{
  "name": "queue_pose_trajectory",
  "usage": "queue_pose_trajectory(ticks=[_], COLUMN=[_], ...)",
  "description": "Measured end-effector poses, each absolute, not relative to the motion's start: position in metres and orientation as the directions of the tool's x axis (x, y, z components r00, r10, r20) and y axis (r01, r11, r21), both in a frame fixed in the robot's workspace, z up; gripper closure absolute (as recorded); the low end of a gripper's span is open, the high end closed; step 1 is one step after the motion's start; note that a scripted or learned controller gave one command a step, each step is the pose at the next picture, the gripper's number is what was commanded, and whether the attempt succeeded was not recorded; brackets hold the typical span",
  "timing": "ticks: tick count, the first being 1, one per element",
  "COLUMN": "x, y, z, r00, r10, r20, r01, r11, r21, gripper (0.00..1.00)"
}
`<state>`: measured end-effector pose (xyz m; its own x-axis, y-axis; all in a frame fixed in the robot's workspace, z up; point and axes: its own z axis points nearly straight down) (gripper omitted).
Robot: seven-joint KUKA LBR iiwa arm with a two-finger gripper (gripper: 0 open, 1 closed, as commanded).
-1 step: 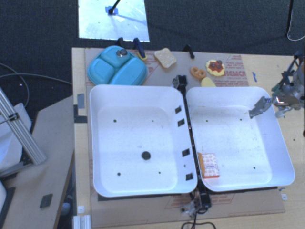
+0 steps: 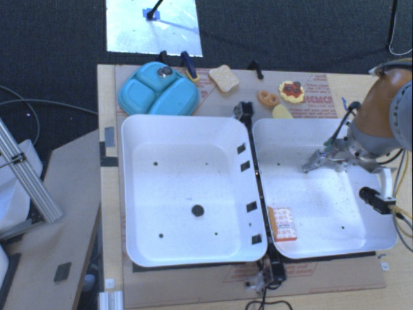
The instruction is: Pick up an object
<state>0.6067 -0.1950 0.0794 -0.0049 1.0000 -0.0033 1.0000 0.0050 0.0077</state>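
Looking from the near rim, we see the small orange packet (image 2: 282, 223) lying in the right bin (image 2: 335, 247), long axis near to far, at seven o'clock from our gripper (image 2: 317, 163), whose grasp we cannot tell.

I saw dark carpet (image 2: 51, 37) across the frame's top, a pale shiny sheet (image 2: 151, 18) lying upper left.
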Motion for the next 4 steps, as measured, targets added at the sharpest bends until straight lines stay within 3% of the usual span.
queue_pose_trajectory(ticks=[1, 2, 3, 4], x=[0.668, 0.671, 0.635, 0.668], y=[-0.112, -0.020, -0.056, -0.110], z=[0.086, 0.193, 0.184, 0.079], r00=[-0.013, -0.013, 0.001, 0.002], r10=[1.000, 1.000, 1.000, 1.000], r20=[0.003, 0.003, -0.001, -0.002], r01=[1.000, 1.000, 1.000, 1.000], r11=[0.013, 0.013, -0.001, -0.002], r21=[0.009, 0.013, -0.001, 0.002], gripper=[0.00, 0.00, 0.00, 0.00])
